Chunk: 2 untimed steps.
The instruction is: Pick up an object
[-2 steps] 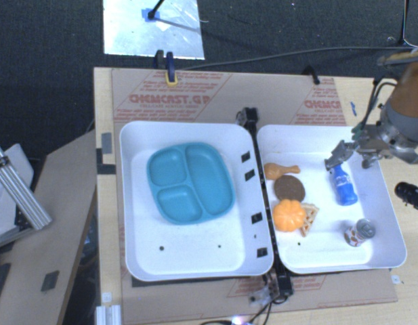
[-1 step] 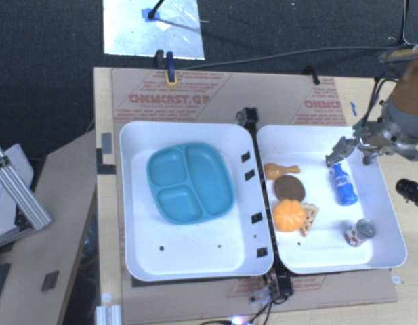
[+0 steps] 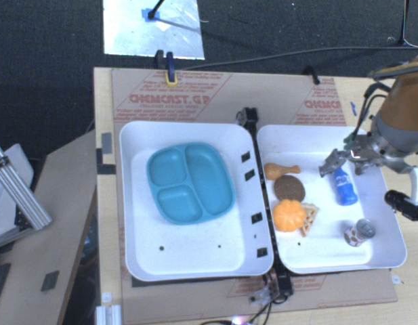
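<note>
Approach is the step you're in: end effector (image 3: 342, 160) hovers just above the blue bottle (image 3: 344, 187) in the right bin (image 3: 391, 249); its opening you cannot tell. Next, lower squarely over the bottle.

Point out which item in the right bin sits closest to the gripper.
The blue bottle: it lies directly under the gripper, while the can, chicken drumstick, brown round piece and orange pumpkin sit farther off.
</note>
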Tool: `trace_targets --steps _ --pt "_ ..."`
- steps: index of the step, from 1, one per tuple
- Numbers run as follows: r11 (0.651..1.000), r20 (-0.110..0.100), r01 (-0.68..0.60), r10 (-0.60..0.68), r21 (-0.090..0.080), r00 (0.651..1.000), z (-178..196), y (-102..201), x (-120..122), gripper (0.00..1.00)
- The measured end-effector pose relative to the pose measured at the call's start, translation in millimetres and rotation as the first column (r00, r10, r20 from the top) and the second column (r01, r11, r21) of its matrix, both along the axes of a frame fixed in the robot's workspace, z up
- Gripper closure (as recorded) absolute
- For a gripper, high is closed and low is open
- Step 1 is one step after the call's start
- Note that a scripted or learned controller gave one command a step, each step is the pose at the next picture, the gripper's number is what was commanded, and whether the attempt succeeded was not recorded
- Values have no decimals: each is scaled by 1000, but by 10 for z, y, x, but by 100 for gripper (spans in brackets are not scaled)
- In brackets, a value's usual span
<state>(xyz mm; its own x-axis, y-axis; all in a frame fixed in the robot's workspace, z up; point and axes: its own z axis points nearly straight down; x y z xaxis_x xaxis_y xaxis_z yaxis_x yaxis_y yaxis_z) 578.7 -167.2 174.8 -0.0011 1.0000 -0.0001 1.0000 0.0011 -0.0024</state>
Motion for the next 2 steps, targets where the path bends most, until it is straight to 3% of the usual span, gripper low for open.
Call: trace_targets --steps 2 --pt "1000 1 -1 1 1 1000 -928 30 -18 0"
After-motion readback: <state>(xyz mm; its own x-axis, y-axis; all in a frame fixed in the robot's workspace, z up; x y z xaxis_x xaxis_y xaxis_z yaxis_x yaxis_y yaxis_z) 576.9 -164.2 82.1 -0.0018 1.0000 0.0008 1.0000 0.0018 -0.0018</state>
